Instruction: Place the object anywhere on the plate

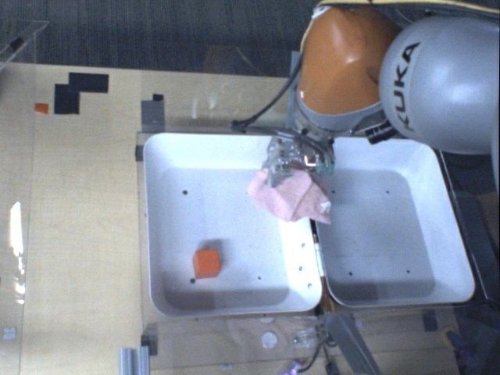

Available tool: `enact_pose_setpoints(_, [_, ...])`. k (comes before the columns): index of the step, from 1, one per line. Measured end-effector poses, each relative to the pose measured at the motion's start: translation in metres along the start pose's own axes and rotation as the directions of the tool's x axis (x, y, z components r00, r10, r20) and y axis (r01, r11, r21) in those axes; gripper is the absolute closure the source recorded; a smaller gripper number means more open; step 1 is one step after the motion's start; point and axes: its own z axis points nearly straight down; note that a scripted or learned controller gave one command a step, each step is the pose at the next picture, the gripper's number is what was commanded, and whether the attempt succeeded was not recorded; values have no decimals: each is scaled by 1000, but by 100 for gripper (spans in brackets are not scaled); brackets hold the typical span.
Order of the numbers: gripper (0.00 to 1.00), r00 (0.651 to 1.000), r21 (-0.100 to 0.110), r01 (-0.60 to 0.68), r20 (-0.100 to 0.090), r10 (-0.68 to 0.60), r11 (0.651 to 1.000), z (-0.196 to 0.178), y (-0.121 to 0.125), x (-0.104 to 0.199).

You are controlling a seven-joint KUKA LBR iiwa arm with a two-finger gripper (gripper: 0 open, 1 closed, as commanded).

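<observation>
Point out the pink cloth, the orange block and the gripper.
pink cloth [291, 196], camera view, middle of the crumpled fabric.
orange block [207, 263], camera view, its top face.
gripper [287, 165], camera view, between the fingertips, above the cloth.

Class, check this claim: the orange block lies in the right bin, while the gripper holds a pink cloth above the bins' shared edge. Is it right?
Not quite. The camera view shows the orange block in the left bin, not the right bin. The rest stands: the gripper holds the pink cloth above the shared edge.
</observation>
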Motion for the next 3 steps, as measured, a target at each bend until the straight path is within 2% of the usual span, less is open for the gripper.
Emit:
enact_pose_setpoints(2, [100, 1000, 0, -1, -4, 1, 1000, 1, 103, 45])
enact_pose_setpoints(3, [0, 1000, 0, -2, -3, 2, 1000, 1, 103, 45])
